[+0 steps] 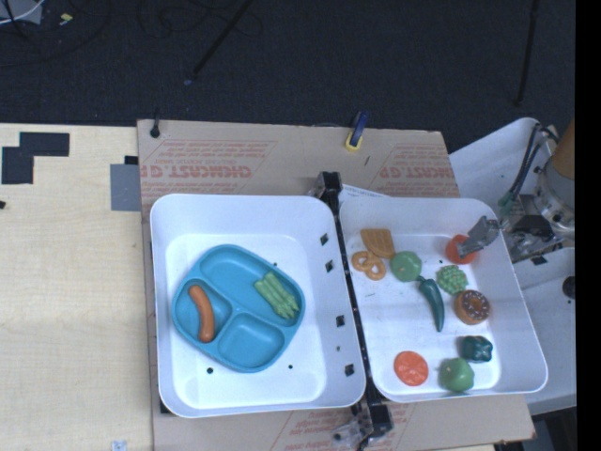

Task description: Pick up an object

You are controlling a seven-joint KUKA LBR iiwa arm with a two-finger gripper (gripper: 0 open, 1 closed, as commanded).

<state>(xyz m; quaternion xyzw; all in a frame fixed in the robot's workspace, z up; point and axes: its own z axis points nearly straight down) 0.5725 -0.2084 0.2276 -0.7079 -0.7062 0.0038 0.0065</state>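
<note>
The right bin (526,346) holds several toy foods: a red tomato (458,249), a pretzel (369,265), a tan toast slice (378,241), a round green piece (406,267), a dark green chili (432,301), a bumpy light green piece (452,278), a brown donut (471,306), an orange-red disc (410,367), a green apple (457,375) and a dark green pepper (476,349). My gripper (484,231) reaches in from the right, low at the bin's far right corner. Its tip is just above and right of the red tomato, touching or nearly touching it.
The left bin (178,224) carries a blue compartment tray (239,341) with an orange sausage (202,312) and green beans (278,292). A black divider (343,289) runs between the bins. Cardboard (244,158) lies under both bins.
</note>
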